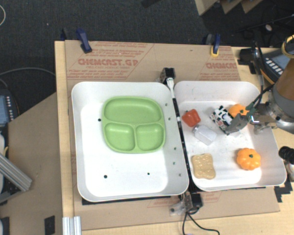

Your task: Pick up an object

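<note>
Where bins (88,131) sit, cardboard-topped bench (137,58), dark carpet (39,13)

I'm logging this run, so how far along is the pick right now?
Done: the gripper is down in the right bin, beside the black-and-white toy. In hand: nothing visibly held. Left: grasp and lift; the pumpkin, cracker and red piece lie on the bin floor.

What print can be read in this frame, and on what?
"CHEMCAST G.P": red print on the brown board behind the left bin.
The same red print, cut off, behind the right bin.
Smaller red lines under both: too small to read.
</note>
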Action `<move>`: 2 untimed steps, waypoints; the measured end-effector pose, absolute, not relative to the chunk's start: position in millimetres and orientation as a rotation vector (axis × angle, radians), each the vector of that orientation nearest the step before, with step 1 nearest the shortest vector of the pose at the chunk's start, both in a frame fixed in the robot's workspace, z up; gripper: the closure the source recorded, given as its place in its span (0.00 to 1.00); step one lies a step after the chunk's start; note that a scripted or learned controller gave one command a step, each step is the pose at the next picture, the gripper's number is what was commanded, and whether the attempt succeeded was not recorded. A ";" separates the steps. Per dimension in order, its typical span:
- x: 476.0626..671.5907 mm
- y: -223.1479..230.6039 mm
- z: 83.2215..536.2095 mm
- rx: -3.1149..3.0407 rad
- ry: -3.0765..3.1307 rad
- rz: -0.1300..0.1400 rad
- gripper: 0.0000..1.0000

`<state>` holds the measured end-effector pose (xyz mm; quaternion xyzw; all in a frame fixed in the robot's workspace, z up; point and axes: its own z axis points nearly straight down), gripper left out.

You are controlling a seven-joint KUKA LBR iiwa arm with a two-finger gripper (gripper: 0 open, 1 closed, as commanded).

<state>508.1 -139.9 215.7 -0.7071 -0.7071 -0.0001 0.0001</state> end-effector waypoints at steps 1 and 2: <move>508.9 -140.0 226.4 -2.223 -2.225 -0.002 1.00; 477.2 -95.7 190.8 -2.213 -2.219 0.004 1.00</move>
